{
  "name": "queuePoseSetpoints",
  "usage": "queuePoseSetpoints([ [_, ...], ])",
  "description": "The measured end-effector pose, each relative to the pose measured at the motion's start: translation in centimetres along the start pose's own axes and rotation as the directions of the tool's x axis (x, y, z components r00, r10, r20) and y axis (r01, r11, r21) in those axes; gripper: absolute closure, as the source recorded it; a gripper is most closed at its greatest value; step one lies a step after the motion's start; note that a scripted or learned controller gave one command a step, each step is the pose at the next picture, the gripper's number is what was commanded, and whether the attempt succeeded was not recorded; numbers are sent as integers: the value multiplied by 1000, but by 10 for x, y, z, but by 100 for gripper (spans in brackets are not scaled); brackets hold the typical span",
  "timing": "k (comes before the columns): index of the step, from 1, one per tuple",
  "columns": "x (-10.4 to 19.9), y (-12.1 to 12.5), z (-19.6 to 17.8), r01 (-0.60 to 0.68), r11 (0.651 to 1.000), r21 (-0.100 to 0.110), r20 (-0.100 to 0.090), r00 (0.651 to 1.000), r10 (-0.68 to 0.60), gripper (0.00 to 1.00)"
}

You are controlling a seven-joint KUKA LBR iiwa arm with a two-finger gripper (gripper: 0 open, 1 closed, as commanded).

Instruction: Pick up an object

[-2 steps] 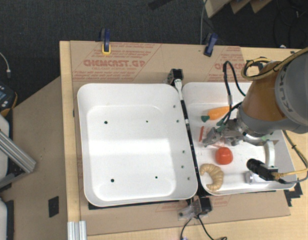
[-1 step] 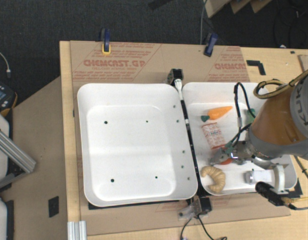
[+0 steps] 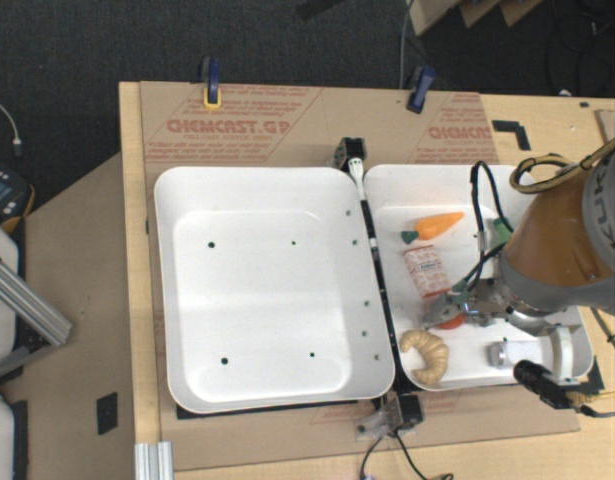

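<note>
the gripper (image 3: 457, 311) is hovering low just right of the croissant (image 3: 428, 354), jaw state impossible to tell, so it should be descending squarely before pinching.

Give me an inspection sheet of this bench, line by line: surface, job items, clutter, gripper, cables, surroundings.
Surface: brown board bearing a left bin and a right bin, side by side.
Job's things: in the right bin, an orange carrot, a small labelled packet, a croissant, and a red item partly hidden by the arm.
Clutter: nothing seen.
Gripper: gripper low over the right bin by the red item; jaws hidden.
Cables: black cable looping along the arm.
Surroundings: two blue clamps on the board's far edge; dark carpet.
</note>
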State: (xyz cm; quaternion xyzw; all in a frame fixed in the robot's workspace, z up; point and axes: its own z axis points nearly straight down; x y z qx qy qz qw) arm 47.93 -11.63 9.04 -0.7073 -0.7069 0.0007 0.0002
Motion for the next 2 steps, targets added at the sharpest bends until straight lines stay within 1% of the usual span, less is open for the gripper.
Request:
queuePoseSetpoints([
  [2,0,0,0,0,1000,0,0,1000,0,0],
])
